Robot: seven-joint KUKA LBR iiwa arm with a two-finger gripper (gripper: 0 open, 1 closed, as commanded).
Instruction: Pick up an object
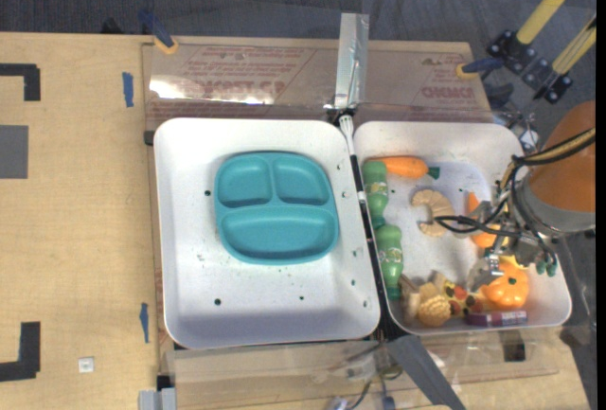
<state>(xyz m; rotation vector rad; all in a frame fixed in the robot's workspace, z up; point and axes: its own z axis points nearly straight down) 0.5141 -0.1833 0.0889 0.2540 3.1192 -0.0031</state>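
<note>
Nearest the camera runs the front edge of the tan wooden bench [76, 238], which carries two shallow white bins side by side. The left white bin [189, 285] holds a teal plastic plate with three compartments [276, 207], lying flat near its middle. The right white bin [454, 148] holds a scatter of toy food: a row of green plastic bottle-shaped pieces [383, 228] along its left wall, an orange carrot [405, 168] near the back, beige bread-like pieces [434, 205] in the middle. The grey arm with its orange band [568, 176] reaches in from the right. The tool [494, 258] hangs just above an orange pumpkin-shaped toy [507, 290] in the bin's front right corner; whether its fingers are spread or closed I cannot tell.
</note>
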